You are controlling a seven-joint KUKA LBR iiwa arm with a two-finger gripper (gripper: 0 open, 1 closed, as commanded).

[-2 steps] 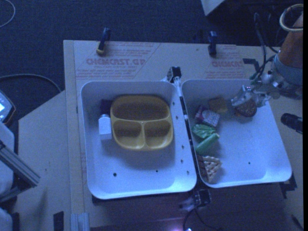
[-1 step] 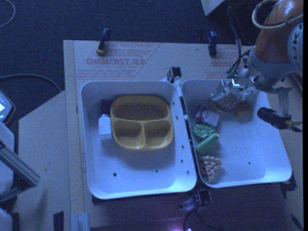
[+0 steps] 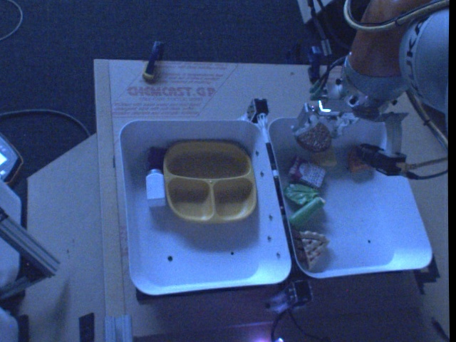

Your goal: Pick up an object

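The gripper (image 3: pixel 314 128) appeared to clasp a brownish object (image 3: pixel 313 137); in dim light, a marginal grip risked dropping it.

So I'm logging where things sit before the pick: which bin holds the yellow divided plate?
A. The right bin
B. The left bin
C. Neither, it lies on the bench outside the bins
B: the yellow divided plate lies flat in the left bin, with a small white bottle beside its left edge; the right bin holds the small food items, and the arm reaches over that one.
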